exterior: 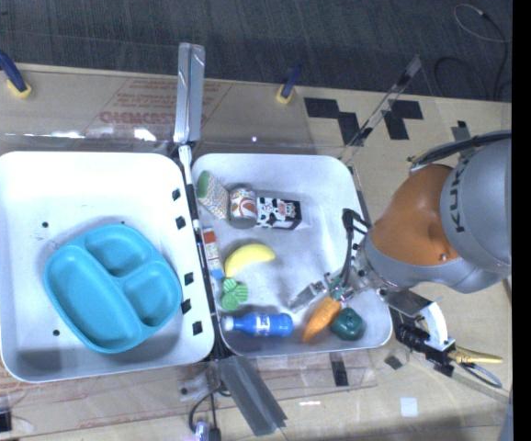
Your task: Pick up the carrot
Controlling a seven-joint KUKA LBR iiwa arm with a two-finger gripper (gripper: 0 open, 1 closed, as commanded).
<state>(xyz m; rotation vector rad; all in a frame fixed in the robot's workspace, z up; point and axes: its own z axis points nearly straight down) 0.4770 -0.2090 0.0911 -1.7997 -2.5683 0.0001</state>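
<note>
The carrot (pixel 320 319) is orange with a dark green leafy top (pixel 347 324). It lies tilted near the front right corner of the right bin (pixel 339 175). My gripper (pixel 319 292) hangs low just above and behind the carrot's orange body, with the grey and orange arm (pixel 422 232) reaching in over the bin's right wall. A grey metal part of the gripper points left toward the middle of the bin. I cannot see whether the gripper touches the carrot.
A blue bottle (pixel 259 323) lies just left of the carrot. A green toy (pixel 234 293), a yellow banana (pixel 249 257), a cow-print carton (pixel 276 212) and a can (pixel 241 205) share that bin. The left bin (pixel 17 191) holds a blue divided plate (pixel 111 288).
</note>
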